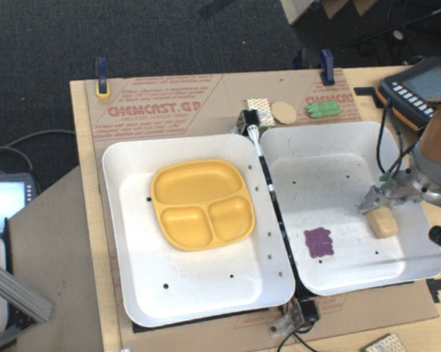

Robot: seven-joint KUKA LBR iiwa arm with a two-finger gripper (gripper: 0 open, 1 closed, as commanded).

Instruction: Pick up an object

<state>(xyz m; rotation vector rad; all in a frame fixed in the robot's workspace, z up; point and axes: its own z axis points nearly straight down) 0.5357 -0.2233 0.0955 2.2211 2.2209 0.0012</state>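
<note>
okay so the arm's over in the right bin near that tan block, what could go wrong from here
1. The tan block lies close to the right bin's right wall, so the gripper may have little room and could nudge the block against the wall rather than lift it.
2. A dark cable hangs by the wrist and could snag as the arm moves.
3. The purple piece lies flat and thin, probably hard to grasp if targeted next.

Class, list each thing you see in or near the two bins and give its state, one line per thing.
Yellow tray: upright, lying in the left bin.
Purple piece: flat on the right bin floor.
Tan block: in the right bin, at the gripper.
Green item: on the bench behind the bins.
Tan disc: beside it.
</note>
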